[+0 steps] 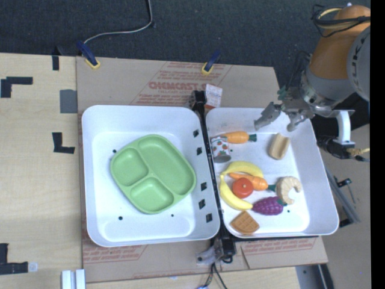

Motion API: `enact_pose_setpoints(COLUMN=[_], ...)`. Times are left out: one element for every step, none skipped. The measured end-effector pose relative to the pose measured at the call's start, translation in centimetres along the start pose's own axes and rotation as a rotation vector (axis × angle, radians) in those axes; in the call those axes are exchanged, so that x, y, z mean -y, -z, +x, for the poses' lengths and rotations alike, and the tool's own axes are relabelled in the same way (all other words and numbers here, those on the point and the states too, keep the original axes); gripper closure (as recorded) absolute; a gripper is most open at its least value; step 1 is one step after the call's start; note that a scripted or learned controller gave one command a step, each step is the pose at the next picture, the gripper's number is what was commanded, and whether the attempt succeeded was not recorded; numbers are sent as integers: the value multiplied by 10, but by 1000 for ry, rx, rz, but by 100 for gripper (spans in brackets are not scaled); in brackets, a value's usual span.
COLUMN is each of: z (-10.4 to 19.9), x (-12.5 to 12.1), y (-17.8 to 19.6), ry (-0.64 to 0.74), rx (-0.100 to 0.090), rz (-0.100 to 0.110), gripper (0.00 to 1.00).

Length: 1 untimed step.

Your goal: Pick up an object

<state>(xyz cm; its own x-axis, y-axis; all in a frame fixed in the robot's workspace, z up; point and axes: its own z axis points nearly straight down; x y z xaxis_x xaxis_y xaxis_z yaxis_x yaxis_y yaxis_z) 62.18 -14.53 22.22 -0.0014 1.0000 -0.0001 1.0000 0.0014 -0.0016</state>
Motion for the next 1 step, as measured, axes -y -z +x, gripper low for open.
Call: enact_pose_setpoints(z=[-55], x=[-2], y=[-37], ry=[-2], rx=[2], rz=[1], gripper=[0])
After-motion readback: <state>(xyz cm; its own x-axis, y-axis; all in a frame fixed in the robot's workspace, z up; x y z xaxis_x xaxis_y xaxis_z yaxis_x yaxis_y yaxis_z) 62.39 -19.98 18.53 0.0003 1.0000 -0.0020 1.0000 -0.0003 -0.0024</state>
